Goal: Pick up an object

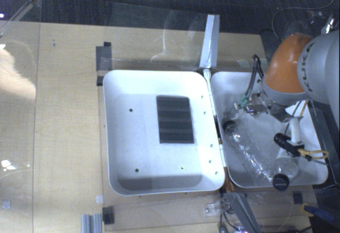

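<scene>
A dark ribbed rectangular pad point(175, 119) lies flat in the middle of the left bin point(122, 136). In the right bin point(228, 85) a clear plastic bottle point(248, 153) lies on a diagonal, its dark cap point(229, 126) close to the bin's left wall. A second clear bottle point(287, 167) with a black cap point(280, 182) rests near the front right corner. My gripper point(247, 106) hangs low over the upper middle of the right bin, just up and right of the first bottle's cap. Nothing shows between it and the bottles.
The grey arm with its orange band point(287, 69) covers the right bin's back right part. A metal divider point(209, 46) rises behind the seam between the two bins. Bare wooden bench point(58, 120) stretches to the left.
</scene>
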Controlling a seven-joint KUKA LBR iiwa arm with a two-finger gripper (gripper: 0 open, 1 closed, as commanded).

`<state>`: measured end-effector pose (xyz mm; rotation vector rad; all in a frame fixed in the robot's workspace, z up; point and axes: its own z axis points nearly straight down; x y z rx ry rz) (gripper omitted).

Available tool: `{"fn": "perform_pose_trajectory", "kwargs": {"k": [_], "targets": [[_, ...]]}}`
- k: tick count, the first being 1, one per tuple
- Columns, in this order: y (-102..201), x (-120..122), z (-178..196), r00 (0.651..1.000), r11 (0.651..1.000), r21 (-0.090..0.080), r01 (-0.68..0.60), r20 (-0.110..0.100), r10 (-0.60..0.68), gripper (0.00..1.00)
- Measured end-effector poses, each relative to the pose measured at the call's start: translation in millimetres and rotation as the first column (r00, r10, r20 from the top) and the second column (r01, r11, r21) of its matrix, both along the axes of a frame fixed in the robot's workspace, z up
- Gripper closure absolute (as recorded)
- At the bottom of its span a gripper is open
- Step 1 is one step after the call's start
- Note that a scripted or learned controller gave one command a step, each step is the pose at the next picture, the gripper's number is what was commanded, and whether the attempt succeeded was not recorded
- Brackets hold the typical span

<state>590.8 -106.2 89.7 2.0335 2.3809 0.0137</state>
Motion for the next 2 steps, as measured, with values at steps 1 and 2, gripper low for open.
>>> {"fn": "perform_pose_trajectory", "kwargs": {"k": [1,2], "targets": [[8.0,-1.5,0.0,0.997,0.997,0.0,0.077,0.001,-0.077,0.0],[21.5,66.0,-2.0,0.999,0.999,0.001,0.037,-0.004,-0.037,0.0]]}}
